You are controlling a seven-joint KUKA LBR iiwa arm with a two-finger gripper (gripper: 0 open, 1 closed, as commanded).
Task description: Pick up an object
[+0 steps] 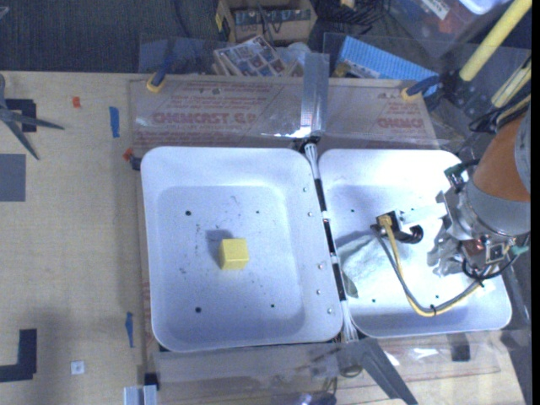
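Jaws: above the right bin, toward its right wall, at the end of the grey arm that enters from the right. Wrist body covers them from this angle; cannot tell whether they are apart or together. Nothing seen between them.

Right bin: shallow, white, glossy, with strong glare along the far rim. It sits edge to edge with the left bin; the two rims meet at a narrow seam with small fastener dots along it.

Left bin: same make, floor lightly scuffed and speckled with dark marks. Yellow cube rests on the floor near the middle of this bin, apart from all four walls and well apart from the jaws, with the seam between them. The cube is small and plain yellow, the top face brighter than the sides, edges squared. It casts a soft grey shadow to its upper left.

Desk: pale wood. Short strips of blue tape lie left of the bins, with a black square patch at the left edge. A clear plastic sheet with red lettering lies flat behind both bins, a yellow clamp at its left corner.

Beyond the desk: dark floor, a cardboard box of cables and hardware, and a yellow pole slanting at upper right.
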